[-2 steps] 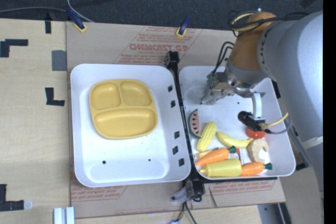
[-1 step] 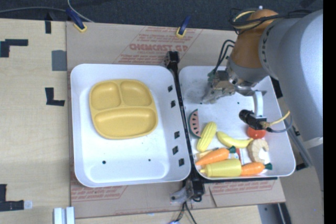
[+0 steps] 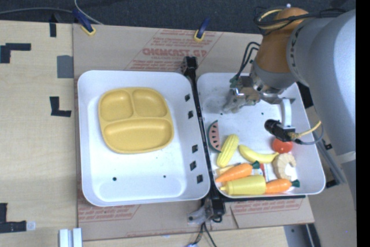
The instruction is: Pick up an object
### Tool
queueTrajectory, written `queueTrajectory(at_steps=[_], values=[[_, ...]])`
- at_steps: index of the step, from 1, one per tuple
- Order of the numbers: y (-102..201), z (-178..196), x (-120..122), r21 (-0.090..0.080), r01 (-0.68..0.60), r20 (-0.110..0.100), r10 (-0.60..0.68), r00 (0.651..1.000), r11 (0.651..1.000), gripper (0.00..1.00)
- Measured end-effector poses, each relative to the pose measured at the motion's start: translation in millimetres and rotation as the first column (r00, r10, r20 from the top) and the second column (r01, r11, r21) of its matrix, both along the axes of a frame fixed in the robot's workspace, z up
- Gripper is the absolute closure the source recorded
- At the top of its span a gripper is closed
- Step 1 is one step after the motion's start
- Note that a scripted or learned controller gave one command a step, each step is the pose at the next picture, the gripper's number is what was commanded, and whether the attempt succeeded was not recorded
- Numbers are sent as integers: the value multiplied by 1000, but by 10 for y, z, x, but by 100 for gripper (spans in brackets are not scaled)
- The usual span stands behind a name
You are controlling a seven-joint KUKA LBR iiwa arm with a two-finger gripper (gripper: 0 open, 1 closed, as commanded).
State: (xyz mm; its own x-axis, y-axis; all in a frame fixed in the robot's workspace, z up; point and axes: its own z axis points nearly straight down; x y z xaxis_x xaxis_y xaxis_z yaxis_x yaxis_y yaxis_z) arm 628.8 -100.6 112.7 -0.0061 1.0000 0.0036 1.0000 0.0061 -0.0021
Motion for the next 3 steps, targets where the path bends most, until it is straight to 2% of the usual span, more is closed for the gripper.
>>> queueTrajectory(at_steps=[1, 2, 3], values=[[0, -1, -1, 0, 0, -1, 0, 1000, 1000, 0], [-76, -276, -1219, -3, 7, 0, -7, 1000, 1000, 0], [-74, -173, -1201, -4, 6, 5, -6, 1000, 1000, 100]])
